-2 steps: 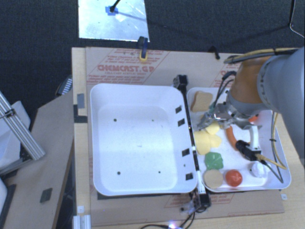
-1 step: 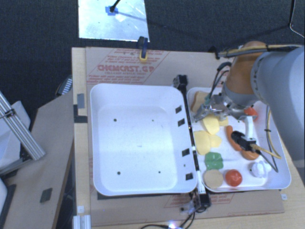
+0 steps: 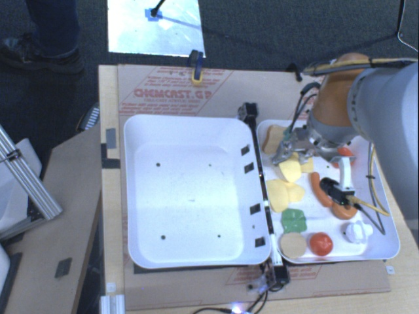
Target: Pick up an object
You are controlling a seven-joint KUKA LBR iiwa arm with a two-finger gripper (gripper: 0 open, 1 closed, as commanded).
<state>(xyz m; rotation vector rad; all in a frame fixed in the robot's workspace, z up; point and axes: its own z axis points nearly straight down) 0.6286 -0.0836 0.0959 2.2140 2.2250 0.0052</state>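
While the tool (image 3: 292,150) hangs low in the right-hand white bin (image 3: 393,241), over a pale yellow foam-like chunk (image 3: 290,170), I cannot tell its state. It probably needs to centre over that chunk, clear of the orange sausage-shaped toy (image 3: 321,190), before squeezing and lifting straight up.

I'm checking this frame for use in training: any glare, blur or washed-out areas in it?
In the camera view, the shiny sheet on the floor above the bench glares brightly; the left bin is nearly washed out, with soft shadow along its walls; the arm at right looks slightly soft; the toy food in the right bin stays legible.
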